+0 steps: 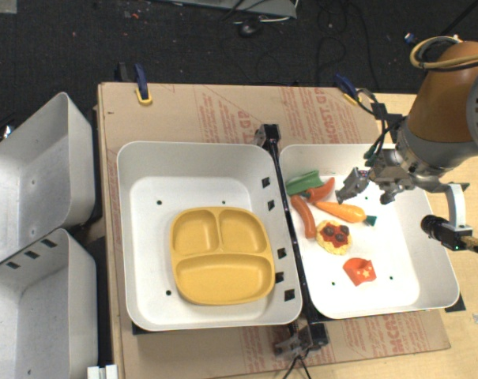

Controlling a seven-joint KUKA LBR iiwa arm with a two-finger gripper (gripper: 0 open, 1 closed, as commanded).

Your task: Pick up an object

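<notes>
Far left, two spare white tubs (33, 212) sit off the bench, stacked at an angle. On the cardboard-covered bench (223, 113), the left bin (136, 172) holds a yellow divided plate (221, 255) with three compartments, lying flat near the bin's middle. A black divider strip (282, 212) runs between the two bins. The right bin (397, 290) holds the toy food, clustered in its left half: a green pepper (303, 181) at top, touching a red chili (323, 189) just below it; a red sausage (305, 215) lying lengthwise near the divider; an orange carrot (341, 210) with a green tip pointing right; a small pizza slice (334, 236) with dark toppings just below the carrot; and a red strawberry piece (360, 270) lower down, apart from the rest. The gripper (371, 186) hangs over the right bin's upper middle, just right of the carrot and chili, fingers spread apart with nothing between them. The arm (448, 101), orange band on top, comes in from the right edge.
</notes>
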